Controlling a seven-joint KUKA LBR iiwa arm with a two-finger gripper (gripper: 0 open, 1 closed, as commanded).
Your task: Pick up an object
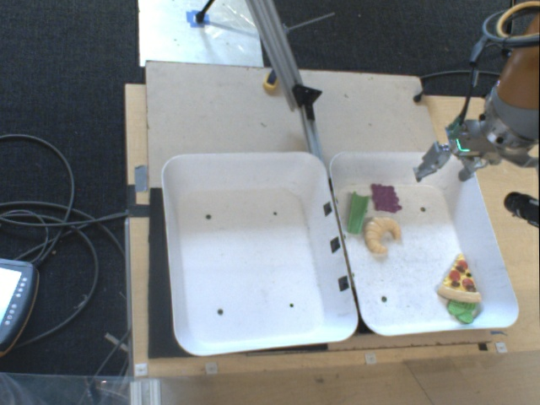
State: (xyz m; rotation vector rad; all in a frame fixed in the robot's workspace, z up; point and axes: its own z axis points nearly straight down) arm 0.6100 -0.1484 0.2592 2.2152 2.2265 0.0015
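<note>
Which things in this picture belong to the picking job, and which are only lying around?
For the job: gripper, purple grapes, green vegetable, croissant, pizza slice, green piece, right bin.

Lying about: left bin, cables, tablet, blue tape.

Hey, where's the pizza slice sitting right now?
The pizza slice lies in the right bin, in the camera view's lower right near the bin's right wall, partly on top of a green item and well apart from the croissant.
</note>
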